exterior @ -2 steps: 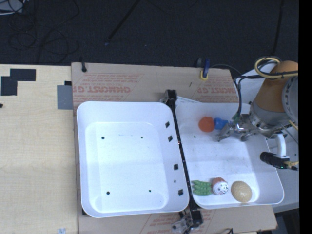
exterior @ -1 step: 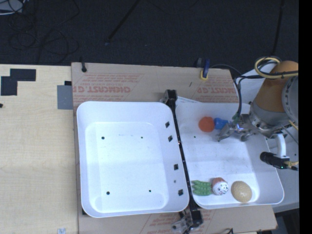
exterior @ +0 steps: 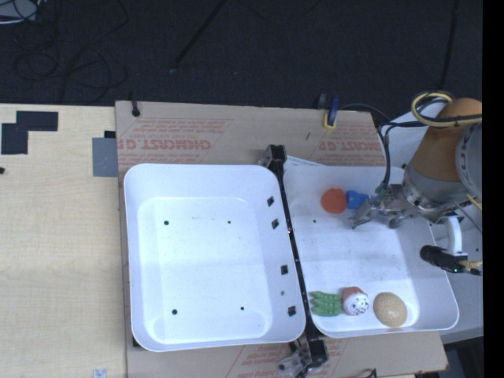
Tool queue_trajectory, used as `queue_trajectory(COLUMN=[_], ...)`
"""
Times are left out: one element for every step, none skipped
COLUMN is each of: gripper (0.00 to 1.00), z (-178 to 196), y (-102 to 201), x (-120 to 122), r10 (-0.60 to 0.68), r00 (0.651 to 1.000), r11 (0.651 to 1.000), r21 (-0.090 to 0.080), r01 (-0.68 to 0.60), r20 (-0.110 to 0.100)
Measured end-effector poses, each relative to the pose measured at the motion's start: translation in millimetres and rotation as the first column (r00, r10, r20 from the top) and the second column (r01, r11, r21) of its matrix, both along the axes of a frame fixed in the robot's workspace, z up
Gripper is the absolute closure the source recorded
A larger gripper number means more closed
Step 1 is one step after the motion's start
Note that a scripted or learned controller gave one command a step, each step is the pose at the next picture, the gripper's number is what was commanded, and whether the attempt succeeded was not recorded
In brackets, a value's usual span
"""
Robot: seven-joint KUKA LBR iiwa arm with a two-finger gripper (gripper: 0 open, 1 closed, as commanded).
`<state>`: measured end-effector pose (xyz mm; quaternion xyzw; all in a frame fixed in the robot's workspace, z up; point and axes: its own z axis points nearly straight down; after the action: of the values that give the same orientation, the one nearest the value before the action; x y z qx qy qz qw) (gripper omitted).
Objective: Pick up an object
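your jaws (exterior: pixel 364 215) sit low in the right bin (exterior: pixel 429 290), just beside the blue object (exterior: pixel 356 198) and orange ball (exterior: pixel 333 201); i cannot tell their spread. center over one before closing.

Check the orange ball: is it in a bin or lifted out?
In. The orange ball rests on the floor of the right bin, near its far end, beside a blue object, left of the gripper.
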<state>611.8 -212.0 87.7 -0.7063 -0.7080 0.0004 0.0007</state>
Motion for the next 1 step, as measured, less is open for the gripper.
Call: queue_trajectory(gripper=[1.00], z=[10.1], y=[0.1], x=[0.1], r10=[0.001], r00=[1.000], r11=[1.000], r21=[0.001], r01=[-0.001], r20=[-0.001])
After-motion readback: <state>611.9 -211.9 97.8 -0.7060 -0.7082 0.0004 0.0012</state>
